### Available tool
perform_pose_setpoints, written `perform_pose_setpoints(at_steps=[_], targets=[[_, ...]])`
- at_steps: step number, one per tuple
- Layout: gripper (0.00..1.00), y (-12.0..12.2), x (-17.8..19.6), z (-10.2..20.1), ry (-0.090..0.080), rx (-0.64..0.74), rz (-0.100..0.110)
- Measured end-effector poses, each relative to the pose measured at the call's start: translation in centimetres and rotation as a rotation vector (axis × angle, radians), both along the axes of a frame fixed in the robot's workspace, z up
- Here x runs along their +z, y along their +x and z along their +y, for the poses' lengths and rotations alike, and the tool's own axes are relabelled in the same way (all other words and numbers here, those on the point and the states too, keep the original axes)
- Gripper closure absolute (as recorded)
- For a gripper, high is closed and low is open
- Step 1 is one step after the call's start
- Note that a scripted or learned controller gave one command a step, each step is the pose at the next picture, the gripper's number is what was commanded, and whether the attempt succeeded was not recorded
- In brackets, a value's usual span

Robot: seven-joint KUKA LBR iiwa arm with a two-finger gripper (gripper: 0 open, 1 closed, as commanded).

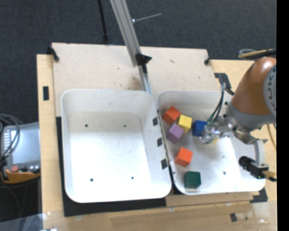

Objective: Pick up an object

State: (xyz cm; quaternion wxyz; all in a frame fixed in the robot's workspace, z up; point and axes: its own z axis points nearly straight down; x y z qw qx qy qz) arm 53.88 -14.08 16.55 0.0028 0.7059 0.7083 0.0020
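On the counter (45, 129), the left bin (72, 105) sits just beside the right bin (231, 189), and all the blocks lie in the right one. Going from left to right in that bin, there is an orange block (172, 114), a purple block (175, 133), a yellow block (185, 122), a second orange block (184, 156), a green block (192, 179) near the front edge, and a blue block (199, 128). The gripper (211, 134) is low in the bin just right of the blue block, and I cannot tell how wide its fingers are or if they hold anything.
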Motion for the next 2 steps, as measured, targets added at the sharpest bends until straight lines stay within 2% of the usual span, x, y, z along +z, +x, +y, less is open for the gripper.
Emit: perform_pose_setpoints(at_steps=[1, 2], targets=[[1.0, 0.6, 6.1, 0.6, -0.001, 0.001, -0.002], [1.0, 0.7, 8.2, 0.5, 0.0, 0.001, 0.002]])
